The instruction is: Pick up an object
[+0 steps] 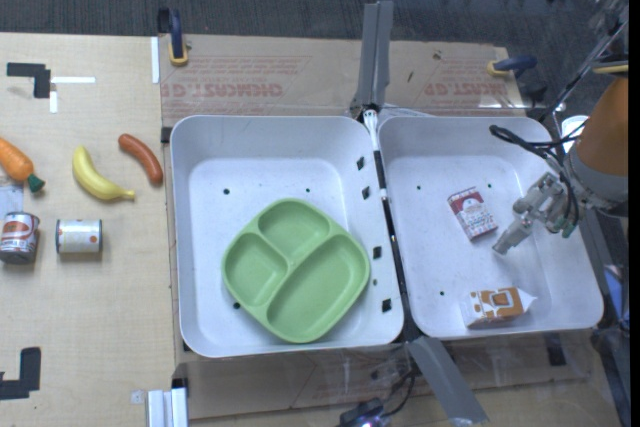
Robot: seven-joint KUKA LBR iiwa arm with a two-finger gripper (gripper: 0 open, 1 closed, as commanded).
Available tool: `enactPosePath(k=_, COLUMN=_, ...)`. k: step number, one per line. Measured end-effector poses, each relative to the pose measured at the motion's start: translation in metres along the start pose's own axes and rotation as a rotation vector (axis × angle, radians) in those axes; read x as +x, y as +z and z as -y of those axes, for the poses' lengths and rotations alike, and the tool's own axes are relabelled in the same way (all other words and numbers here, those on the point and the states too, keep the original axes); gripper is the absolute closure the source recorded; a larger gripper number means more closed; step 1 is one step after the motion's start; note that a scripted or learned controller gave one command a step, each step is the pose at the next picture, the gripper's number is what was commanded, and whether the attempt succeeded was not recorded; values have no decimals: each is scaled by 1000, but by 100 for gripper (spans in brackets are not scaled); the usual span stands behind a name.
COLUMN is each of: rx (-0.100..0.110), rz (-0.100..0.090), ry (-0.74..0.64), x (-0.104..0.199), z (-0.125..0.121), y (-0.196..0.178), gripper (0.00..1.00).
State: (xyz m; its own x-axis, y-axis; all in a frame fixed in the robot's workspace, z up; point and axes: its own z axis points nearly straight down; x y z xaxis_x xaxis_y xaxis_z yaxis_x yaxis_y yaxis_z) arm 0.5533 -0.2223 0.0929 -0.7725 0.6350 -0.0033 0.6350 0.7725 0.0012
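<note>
Camera view: gripper (512, 237) over right bin (430, 310), can't tell whether fingers are spread or pressed together. Red-and-white carton (472, 214) lies flat just left of the tips, apart. Orange box (496, 306) near front wall. Green divided plate (296, 269) in left bin (195, 215). Table (80, 315) left carries banana (97, 175), cans.

Red carton (472, 214), orange carton (496, 306), rt bin.

Bench (90, 315) with 2 white bins (190, 245)
</note>
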Motion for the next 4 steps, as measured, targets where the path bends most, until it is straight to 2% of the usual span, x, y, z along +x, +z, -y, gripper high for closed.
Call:
enactPosePath(k=1, rx=-1, rz=1, ry=117, x=73, z=29, y=0, gripper=0)
enactPosePath(k=2, rx=0, rz=-2, ry=-319, x=16, z=6, y=-115, gripper=0)
enactPosePath(k=3, rx=-1, rz=-3, ry=-615, x=77, z=24, y=-43, gripper=0)
enactPosePath(k=4, rx=4, rz=1, ry=-282, x=88, z=7, y=-11, gripper=0)
